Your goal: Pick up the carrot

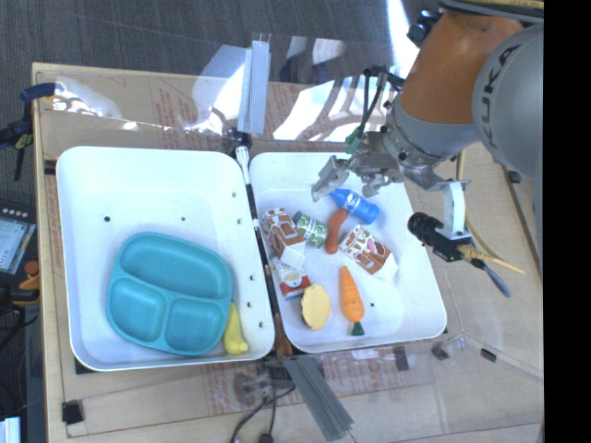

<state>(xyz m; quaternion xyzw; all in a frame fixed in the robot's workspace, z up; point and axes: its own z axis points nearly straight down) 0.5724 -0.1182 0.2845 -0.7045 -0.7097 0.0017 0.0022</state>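
A: Lying untouched, the carrot [351,295] is sitting near the right bin's [420,317] front rim.

B: And the hand [355,175]?

A: Hovering near that bin's back rim, fingers spread, gripping nothing. The pickup is remaining undone.

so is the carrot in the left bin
No, the carrot lies in the right bin, near its front edge beside a yellow piece.

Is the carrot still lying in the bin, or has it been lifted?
Lying flat. The small orange carrot with a green top rests on the floor of the right white bin, well apart from the tool.
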